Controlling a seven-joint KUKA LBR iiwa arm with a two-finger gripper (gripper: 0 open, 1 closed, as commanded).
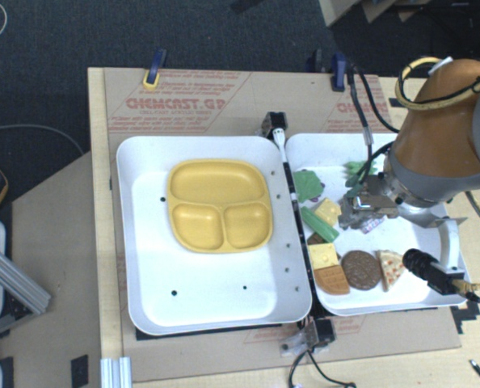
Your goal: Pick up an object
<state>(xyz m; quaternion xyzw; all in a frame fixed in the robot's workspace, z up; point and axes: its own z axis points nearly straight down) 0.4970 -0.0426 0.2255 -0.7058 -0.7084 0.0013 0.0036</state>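
Bright, even overhead light — soft shadows, mild glare on the white bins (143,241), slightly soft focus.

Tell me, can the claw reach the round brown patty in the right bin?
Probably yes. The round brown patty lies uncovered, close to the claw, which hovers over the right bin. The pizza slice and brown toast lie beside it and may crowd the grasp.

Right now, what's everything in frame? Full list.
bins: 2, white, side by side
divided tray: 1, yellow, left bin
green pieces: about 3, green, right bin
cheese-like blocks: 2, pale yellow, right bin's left
toast-like square: 1, brown, right bin's near-left
round disc: 1, dark brown, beside square
pizza slice: 1, tan-red, beside disc
clamps: 2, yellow, blue, far edge of bench
arm: 1, grey-orange, over right bin
jaws: 1 pair, grey, right bin's middle
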